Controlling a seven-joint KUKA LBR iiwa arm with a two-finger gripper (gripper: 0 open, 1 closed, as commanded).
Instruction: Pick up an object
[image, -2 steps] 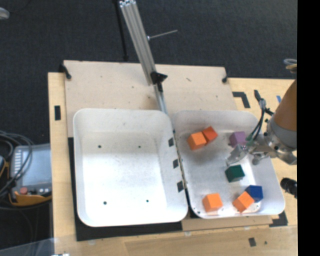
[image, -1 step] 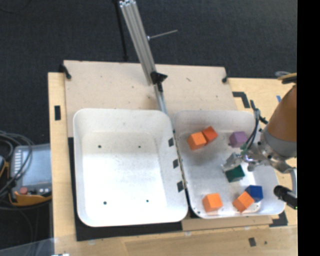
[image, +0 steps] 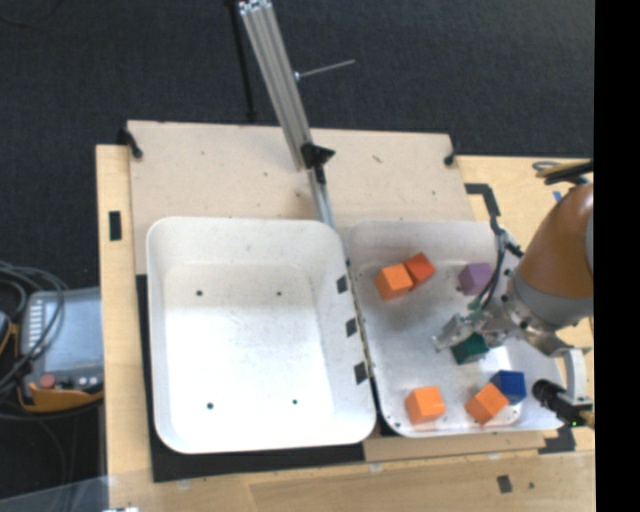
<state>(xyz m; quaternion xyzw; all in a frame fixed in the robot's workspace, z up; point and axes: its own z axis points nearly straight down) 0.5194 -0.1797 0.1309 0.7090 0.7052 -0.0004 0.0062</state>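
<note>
the grey arm with its orange band reached in from the right over the right-hand shallow white plastic bin on the pale wooden bench. its two-finger tool hung low near the middle of that bin, just beside a small dark green block that sat at the fingertips. the view was too blurred there to say how wide the tool stood, or whether the green block was between its fingers or only lay under them; it looked, perhaps, to be touching them.

a purple block lay just above the tool, near the bin's right wall. two orange cubes sat together toward the bin's upper middle, the larger orange cube touching the smaller reddish-orange cube at its upper right. along the near edge an orange cube rested alone, and further right another orange cube touched a blue cube.

the left-hand shallow white plastic bin lay beside it, their walls meeting at the middle. a slanted aluminium rail ran down from the top toward the gap between the bins.
</note>
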